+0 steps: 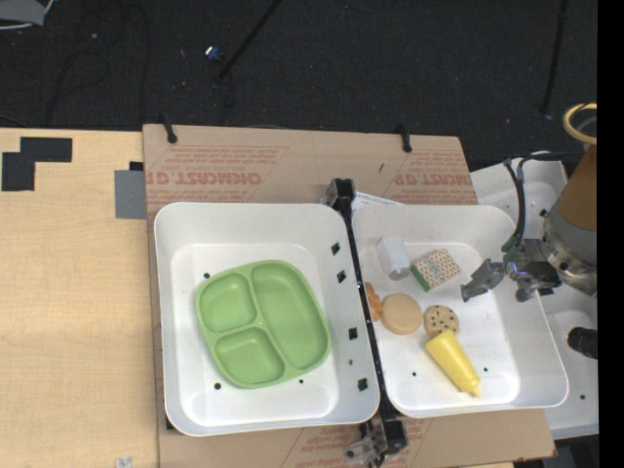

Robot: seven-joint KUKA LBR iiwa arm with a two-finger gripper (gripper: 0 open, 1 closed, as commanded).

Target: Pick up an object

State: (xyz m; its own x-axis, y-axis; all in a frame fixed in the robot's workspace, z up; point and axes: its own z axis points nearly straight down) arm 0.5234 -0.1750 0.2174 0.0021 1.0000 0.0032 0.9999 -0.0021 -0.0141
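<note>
Two white bins are set on cardboard over a light wooden bench, against a dark floor. In the right bin, a yellow bottle lies near its front edge. The gripper is seen above the right edge, fingers spread, grasping nothing.

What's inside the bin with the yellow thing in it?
The right bin holds a yellow cone-shaped toy, a spotted cookie, a tan round piece, a speckled block and a small white object. The gripper hangs over the bin, hiding some floor.
</note>
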